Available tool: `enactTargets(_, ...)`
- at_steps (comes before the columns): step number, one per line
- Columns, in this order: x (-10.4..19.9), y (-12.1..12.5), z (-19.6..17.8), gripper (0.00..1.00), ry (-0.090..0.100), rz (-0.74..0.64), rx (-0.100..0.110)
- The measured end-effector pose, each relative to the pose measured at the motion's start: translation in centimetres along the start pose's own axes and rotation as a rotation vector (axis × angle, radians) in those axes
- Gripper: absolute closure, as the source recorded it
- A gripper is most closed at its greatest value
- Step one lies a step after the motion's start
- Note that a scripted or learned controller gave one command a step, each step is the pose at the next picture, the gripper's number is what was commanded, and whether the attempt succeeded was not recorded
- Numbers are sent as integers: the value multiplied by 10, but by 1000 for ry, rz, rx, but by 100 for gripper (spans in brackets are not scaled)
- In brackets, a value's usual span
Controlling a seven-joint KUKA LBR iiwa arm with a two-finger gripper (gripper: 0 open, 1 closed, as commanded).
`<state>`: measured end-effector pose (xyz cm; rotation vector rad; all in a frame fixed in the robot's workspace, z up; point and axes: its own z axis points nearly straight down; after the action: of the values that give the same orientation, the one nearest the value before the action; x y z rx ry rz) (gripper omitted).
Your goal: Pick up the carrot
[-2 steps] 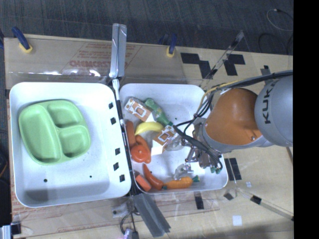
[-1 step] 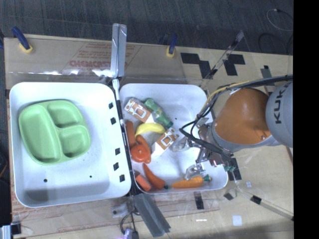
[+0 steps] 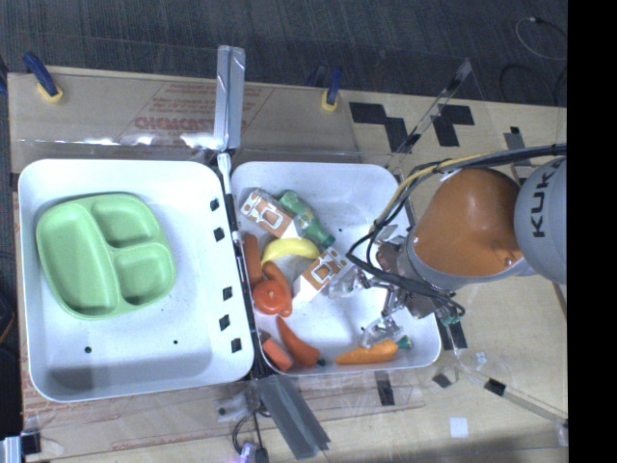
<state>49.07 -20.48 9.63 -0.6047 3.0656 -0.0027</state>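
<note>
The carrot [image 3: 366,356] is orange with a green top at its right end. It lies flat along the front wall of the right bin [image 3: 357,174], near the front right corner. My gripper [image 3: 384,324] hangs just above the carrot's right half, under the grey wrist and orange band [image 3: 463,225]. The wrist and its cables hide much of the gripper. I see nothing lifted off the bin floor.
Left of the carrot lie a yellow banana [image 3: 289,249], a red tomato [image 3: 273,298], several orange-red pieces [image 3: 299,345], a green bottle [image 3: 307,218] and two small boxes [image 3: 265,212]. The left bin [image 3: 58,369] holds a green divided plate [image 3: 104,252].
</note>
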Motion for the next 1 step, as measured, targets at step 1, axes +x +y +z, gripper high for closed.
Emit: enactTargets(1, -5, 1, 1, 0, -1, -262, -5)
